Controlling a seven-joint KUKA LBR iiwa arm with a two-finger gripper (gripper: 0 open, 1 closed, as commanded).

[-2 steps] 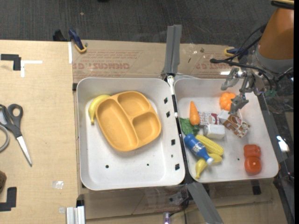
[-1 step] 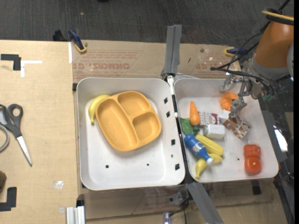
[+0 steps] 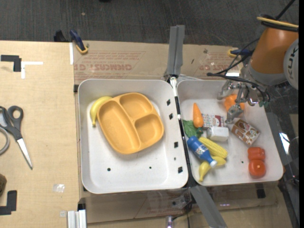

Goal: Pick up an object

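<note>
My gripper [image 3: 241, 97] hangs over the back right part of the right bin [image 3: 273, 141], below the arm's orange band. A small orange object [image 3: 233, 103] lies directly under it, partly covered by it; whether they touch is unclear. Further into this bin lie a carrot [image 3: 197, 115], a white box [image 3: 219, 133], a brown packet [image 3: 246, 131], a blue bottle [image 3: 200, 149], a corn cob [image 3: 213, 147] and two red tomatoes [image 3: 256, 161].
The left bin [image 3: 128, 175] holds a yellow divided plate [image 3: 129, 122] with a banana [image 3: 97, 109] beside its left rim. Scissors [image 3: 16, 132] lie on the bench at far left. A grey divider bar [image 3: 175, 51] stands between the bins at the back.
</note>
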